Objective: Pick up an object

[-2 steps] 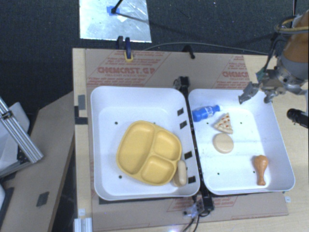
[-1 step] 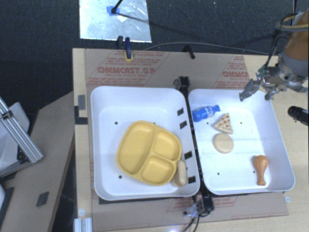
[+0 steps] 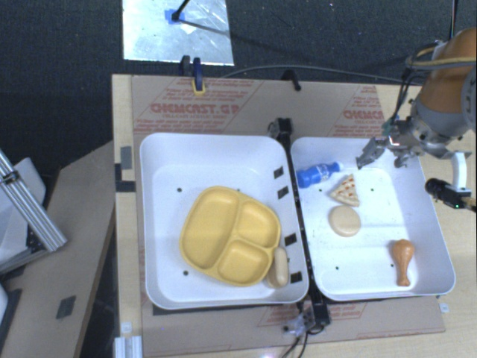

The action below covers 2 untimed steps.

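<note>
The arm is grey with a broad orange band above the wrist. Thin dark cables loop beside the band, on the side toward the bins. The end effector is grey metal with two slim fingers. A black part juts below the wrist.

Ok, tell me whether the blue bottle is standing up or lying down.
Lying down. The blue bottle rests on its side on the floor of the right bin, long axis roughly level across the view, beside the pizza slice.

camera view: fixed overhead | slanted down | both bins in frame | arm enters right
</note>
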Tool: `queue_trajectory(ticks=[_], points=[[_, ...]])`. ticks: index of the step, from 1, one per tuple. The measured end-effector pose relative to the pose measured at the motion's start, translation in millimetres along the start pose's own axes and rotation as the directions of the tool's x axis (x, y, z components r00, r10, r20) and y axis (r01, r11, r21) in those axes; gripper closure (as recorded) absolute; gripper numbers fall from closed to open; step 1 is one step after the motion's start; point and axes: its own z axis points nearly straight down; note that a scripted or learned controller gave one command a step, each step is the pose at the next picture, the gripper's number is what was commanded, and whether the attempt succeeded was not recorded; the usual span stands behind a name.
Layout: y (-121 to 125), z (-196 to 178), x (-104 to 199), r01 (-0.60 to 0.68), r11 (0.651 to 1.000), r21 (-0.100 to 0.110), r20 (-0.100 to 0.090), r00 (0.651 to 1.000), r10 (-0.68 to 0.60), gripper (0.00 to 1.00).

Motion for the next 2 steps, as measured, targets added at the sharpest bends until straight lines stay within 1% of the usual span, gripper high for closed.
queue_trajectory(ticks=[1,2], points=[[-5,57,8,0.002,1.000,0.000,0.000,1.000,-0.002,0.00],[0,76,8,0.001,1.000,-0.015,0.000,1.000,-0.001,0.00]])
